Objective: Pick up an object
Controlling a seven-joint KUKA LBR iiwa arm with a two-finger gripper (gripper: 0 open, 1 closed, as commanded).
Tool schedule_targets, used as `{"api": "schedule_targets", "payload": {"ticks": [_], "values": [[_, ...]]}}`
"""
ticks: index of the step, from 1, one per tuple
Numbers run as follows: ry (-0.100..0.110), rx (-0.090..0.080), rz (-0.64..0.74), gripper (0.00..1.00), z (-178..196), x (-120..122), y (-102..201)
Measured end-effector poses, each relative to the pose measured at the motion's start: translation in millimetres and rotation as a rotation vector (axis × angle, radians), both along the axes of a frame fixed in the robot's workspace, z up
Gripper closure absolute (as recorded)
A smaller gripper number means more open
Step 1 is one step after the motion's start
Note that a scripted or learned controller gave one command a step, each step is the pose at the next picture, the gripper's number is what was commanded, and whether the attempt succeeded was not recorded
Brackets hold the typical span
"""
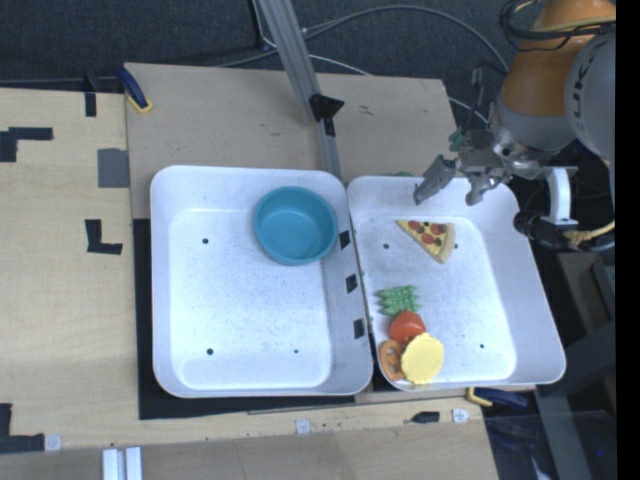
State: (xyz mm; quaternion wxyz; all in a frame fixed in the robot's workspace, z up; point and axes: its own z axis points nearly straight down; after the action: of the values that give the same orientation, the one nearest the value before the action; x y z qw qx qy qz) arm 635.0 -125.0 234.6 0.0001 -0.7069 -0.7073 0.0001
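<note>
The two-finger pincer [453, 182] is seen released, its fingers spread apart with nothing between them, poised over the far edge of the right shallow white plastic bin [520, 298]. The flat yellow triangular toy pizza slice with red spots [430, 237] is judged the likeliest target: it lies in the far part of that bin, just nearer the camera than the pincer and slightly to the left in the camera view. Its long axis is set at a slant, the point directed toward the near right. A short descent and a small shift toward the camera would be called for. Partial dark lettering is seen on the grey arm [590, 58], too cropped to be read with confidence; no other writing is legible.
</note>
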Motion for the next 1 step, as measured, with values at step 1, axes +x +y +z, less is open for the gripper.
{"api": "schedule_targets", "payload": {"ticks": [1], "values": [[0.005, 0.001, 0.001, 0.0, -55.8, 8.1, 4.1]]}}
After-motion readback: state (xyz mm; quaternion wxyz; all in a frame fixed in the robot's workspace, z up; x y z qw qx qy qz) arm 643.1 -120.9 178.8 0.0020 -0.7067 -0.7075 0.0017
